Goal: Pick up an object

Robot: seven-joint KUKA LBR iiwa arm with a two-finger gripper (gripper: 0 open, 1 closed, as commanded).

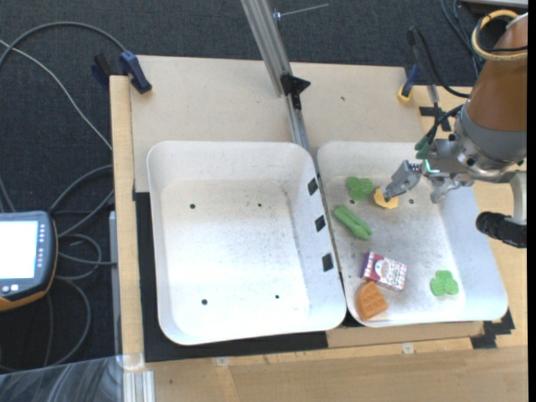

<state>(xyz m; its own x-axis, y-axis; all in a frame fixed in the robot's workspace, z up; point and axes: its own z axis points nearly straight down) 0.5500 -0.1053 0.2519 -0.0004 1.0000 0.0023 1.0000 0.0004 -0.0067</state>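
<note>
My gripper (pixel 416 191) hangs over the back of the right bin (pixel 477 249), open, with bare bin floor between its fingers. Its left fingertip (pixel 397 187) is right above a small yellow piece (pixel 386 199); whether they touch I cannot tell. A green lump (pixel 360 187) lies just left of that piece, and a long green piece (pixel 352 223) sits below it near the bin's left wall. Toward the front are a purple and white packet (pixel 384 271), an orange waffle-like piece (pixel 372 301) and a green clover shape (pixel 444 285).
The left bin (pixel 167 224) sits beside the right one, divided by their raised rims. A slanted metal pole (pixel 268 40) runs from the back down between the bins. Blue clamps (pixel 134 69) grip the bench's back edge. The arm's body (pixel 502 99) fills the right side.
</note>
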